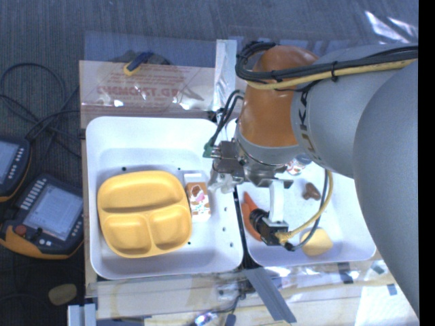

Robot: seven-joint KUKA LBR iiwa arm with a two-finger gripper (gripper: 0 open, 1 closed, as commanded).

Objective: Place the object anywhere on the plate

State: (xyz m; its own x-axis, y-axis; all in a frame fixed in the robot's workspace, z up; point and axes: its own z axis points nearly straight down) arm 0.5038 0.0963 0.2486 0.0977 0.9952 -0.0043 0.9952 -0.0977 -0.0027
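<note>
The gripper point(223, 177) is seen hanging right over the wall where the two bins meet, tucked under the grey arm point(340, 114) and its orange band, and tbh whether it's open or closed can't be made out from this angle; nothing can be seen gripped in it. Just beside it, a touch lower and toward the view's left, a small carton point(198, 199) with a printed face is found lying on the floor of the left bin point(163, 129). It's parked just beside the right rim of the yellow plate point(144, 211), not on it. The plate, a three-compartment one, is spread out further left of the gripper. On the gripper's other side, in the right bin point(353, 250), an orange piece point(247, 208) is seen close by near the dividing wall. A small brown bit point(311, 191) lies further out, and a yellow lump point(317, 242) sits toward the near corner. Behind the gripper, past the left bin's far wall, a clear plastic bag point(146, 87) is laid flat.
</note>
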